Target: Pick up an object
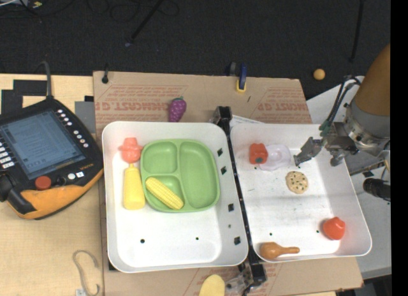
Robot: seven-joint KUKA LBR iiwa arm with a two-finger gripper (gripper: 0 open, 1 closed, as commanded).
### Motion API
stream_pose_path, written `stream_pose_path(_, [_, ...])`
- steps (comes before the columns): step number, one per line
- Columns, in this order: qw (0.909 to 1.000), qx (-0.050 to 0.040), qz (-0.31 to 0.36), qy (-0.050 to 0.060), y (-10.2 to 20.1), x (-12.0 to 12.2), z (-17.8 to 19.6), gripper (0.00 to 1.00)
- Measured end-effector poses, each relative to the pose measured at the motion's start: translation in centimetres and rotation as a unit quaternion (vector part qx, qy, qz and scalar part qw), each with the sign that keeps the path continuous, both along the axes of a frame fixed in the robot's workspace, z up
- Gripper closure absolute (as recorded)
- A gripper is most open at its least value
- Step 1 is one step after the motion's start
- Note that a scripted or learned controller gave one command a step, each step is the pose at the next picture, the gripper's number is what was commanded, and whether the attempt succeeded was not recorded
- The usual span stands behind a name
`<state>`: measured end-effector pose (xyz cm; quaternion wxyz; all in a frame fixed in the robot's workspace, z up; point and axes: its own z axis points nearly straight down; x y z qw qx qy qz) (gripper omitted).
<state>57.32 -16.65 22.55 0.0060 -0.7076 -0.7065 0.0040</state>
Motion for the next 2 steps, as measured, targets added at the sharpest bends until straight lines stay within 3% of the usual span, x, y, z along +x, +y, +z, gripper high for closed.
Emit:
stream_pose_path(1, [1.0,-0.0011,0.001,-0.006,0.0,0.2,0.7,0.0])
stream_pose_path(2, [1.0,-0.0003,0.002,-0.003,0.1,0.0,-5.8,0.0])
